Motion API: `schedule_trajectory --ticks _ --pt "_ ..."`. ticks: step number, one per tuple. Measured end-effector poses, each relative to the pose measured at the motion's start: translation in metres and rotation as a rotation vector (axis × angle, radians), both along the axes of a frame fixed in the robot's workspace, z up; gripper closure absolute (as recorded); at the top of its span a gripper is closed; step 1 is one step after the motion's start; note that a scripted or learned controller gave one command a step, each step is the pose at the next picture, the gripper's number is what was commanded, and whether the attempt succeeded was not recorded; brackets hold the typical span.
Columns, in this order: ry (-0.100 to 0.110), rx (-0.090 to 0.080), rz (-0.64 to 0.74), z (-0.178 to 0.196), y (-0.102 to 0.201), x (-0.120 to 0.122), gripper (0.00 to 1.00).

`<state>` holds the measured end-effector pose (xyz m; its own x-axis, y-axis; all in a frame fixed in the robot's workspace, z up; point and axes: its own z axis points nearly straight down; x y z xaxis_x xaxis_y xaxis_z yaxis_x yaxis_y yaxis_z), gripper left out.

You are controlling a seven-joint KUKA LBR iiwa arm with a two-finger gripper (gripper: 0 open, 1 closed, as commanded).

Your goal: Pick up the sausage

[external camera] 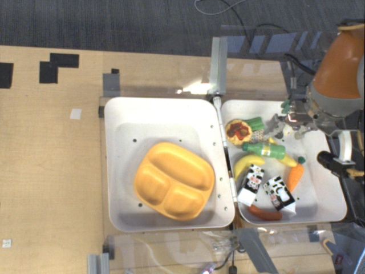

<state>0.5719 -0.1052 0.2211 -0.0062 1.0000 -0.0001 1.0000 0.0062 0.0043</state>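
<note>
The sausage (pixel 264 213) is a reddish-brown link lying flat at the front edge of the right bin (pixel 325 210), just in front of two cow-patterned cartons. My gripper (pixel 289 120) hangs over the back of the same bin, beside a pizza slice, far behind the sausage. Nothing of the sausage is near it. The grey arm with its orange band (pixel 341 61) comes in from the right.
The right bin also holds a pizza slice (pixel 238 131), a green bottle (pixel 264 149), a banana (pixel 245 164), a carrot (pixel 295 177) and two cartons (pixel 252 182) (pixel 279 193). A yellow divided plate (pixel 174 180) lies in the left bin (pixel 120 153).
</note>
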Motion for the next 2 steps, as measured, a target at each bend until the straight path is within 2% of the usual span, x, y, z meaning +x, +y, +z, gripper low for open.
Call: schedule_trajectory --ticks 1,2 --pt "-0.008 -0.001 0.011 -0.117 0.006 0.035 0.00" --pt "0.000 0.000 0.074 -0.096 -0.010 0.003 0.00"
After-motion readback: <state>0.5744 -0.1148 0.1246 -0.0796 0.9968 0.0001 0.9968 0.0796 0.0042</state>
